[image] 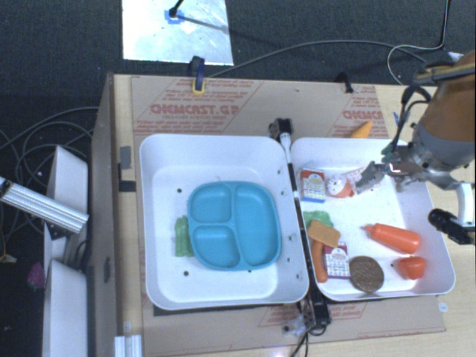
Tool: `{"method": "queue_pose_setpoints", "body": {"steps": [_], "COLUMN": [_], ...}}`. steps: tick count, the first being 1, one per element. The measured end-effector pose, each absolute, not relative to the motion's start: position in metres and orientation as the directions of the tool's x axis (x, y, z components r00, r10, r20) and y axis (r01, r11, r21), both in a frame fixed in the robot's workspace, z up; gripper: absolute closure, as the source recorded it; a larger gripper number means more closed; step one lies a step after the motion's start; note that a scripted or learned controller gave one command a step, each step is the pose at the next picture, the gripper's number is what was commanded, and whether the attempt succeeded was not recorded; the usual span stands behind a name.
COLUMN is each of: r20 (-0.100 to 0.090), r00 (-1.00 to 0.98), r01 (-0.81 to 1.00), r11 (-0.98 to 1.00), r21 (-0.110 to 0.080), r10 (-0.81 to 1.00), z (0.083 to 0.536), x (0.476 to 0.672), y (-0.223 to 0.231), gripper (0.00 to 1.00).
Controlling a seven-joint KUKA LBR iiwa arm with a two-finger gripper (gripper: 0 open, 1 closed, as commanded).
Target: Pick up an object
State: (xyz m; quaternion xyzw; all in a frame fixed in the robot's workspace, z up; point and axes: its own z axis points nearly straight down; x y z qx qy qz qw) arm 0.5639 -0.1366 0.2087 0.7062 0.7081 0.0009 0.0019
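The right bin [439, 233] holds several toy foods. A red-and-white carton [312, 184] lies at its back left, with a small white-and-red item [340, 187] beside it. My gripper [369, 177] hangs over the back of this bin, just right of that small item, and I see nothing in it. In the front half lie an orange carrot-shaped piece [393, 236], an orange-red piece [411, 266], a brown round cookie [367, 274], a second red-and-white carton [337, 260], an orange sausage [318, 263], a tan slice [324, 233] and a green piece [316, 218].
The left bin [160, 199] holds a blue divided plate [234, 224] with a green piece [181, 236] at its left. A small orange item [361, 130] lies on the cardboard behind the right bin. The arm's grey body [446, 132] stands over the right bin's back right corner.
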Motion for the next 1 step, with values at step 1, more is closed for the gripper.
{"method": "queue_pose_setpoints", "body": {"steps": [1], "r20": [0.000], "r00": [-0.001], "r01": [1.000], "r11": [0.001], "r21": [0.000], "r10": [1.000], "z": [0.1610], "x": [0.5740], "y": [-0.1484], "gripper": [0.00]}}
